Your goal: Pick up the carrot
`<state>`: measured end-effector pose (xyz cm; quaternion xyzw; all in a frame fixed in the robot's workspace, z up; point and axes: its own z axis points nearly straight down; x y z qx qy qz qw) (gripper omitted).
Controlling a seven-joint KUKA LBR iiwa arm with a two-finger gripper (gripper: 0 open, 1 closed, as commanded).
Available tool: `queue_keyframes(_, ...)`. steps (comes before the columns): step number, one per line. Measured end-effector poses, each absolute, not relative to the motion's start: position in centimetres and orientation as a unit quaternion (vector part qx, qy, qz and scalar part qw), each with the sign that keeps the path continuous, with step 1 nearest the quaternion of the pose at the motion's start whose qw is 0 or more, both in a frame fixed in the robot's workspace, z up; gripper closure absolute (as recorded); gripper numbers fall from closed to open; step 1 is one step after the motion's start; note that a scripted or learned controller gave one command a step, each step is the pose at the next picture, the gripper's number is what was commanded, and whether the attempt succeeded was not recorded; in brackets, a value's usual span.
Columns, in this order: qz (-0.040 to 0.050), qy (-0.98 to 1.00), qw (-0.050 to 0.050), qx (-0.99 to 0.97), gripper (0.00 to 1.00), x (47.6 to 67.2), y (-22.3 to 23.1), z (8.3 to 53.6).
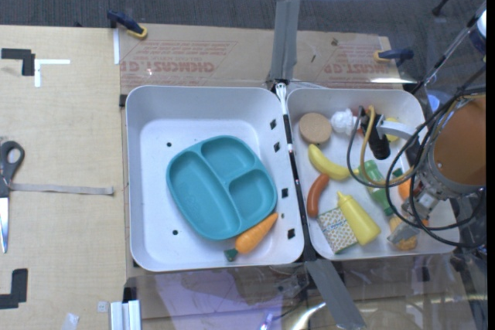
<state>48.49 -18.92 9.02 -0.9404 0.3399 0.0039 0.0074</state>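
Carrot (256,235) lies in the left bin (147,189), against the near edge of the teal plate (222,186), its green end toward the bin's front wall. The arm (462,147) hangs over the right bin (402,100), among a banana (327,164), a sausage (315,194) and a yellow bottle (357,217). Judged step: approach not yet begun; the next move calls for crossing the divider and descending over the carrot, aligned across its width. Cables hide the claw, so whether it is apart or together cannot be told.

Bench (62,228); two bins (139,189); scissors (8,166)
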Motion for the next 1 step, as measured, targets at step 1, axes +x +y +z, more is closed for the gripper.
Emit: queue_keyframes(1,0.0027,0.328,0.005,-0.945,0.00,48.62,-18.44,9.03)
